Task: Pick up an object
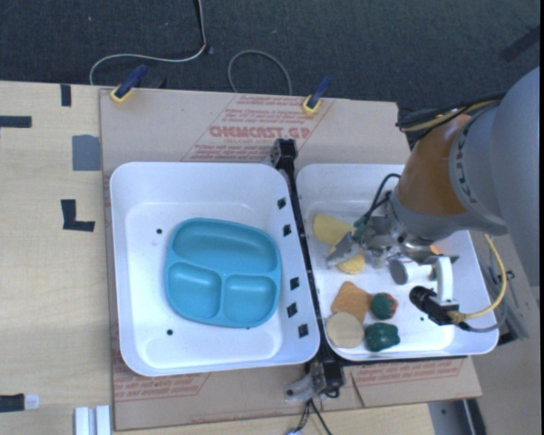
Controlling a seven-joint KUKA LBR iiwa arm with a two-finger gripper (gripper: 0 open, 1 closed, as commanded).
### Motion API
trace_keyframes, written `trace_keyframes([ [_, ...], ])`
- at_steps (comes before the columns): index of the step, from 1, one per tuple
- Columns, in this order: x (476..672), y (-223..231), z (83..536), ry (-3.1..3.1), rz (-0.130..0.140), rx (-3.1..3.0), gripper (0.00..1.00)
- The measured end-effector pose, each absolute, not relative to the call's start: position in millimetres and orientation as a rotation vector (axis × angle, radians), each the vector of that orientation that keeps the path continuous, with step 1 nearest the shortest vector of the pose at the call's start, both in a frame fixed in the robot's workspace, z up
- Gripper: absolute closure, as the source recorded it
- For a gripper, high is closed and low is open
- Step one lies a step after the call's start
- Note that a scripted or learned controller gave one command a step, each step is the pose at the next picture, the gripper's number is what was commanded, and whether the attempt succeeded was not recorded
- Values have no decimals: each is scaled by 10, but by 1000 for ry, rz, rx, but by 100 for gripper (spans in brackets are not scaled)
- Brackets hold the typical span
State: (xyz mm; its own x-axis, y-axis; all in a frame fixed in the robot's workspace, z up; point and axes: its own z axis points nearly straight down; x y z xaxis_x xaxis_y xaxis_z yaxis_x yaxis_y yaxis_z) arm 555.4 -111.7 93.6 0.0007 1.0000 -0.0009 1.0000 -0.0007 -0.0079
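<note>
Camera view shows the grey gripper (352,243) low in the right white bin (335,181), its jaws spread narrowly beside the pale yellow wedge-shaped piece (329,227), which lies just left and above, not between them.

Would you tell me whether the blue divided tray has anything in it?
Empty: the blue tray in the left bin shows three bare compartments.
</note>
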Motion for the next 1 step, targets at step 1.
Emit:
trace_keyframes([
  [1, 5563, -1099, 1087, -2221, 3, -2218, 100],
])
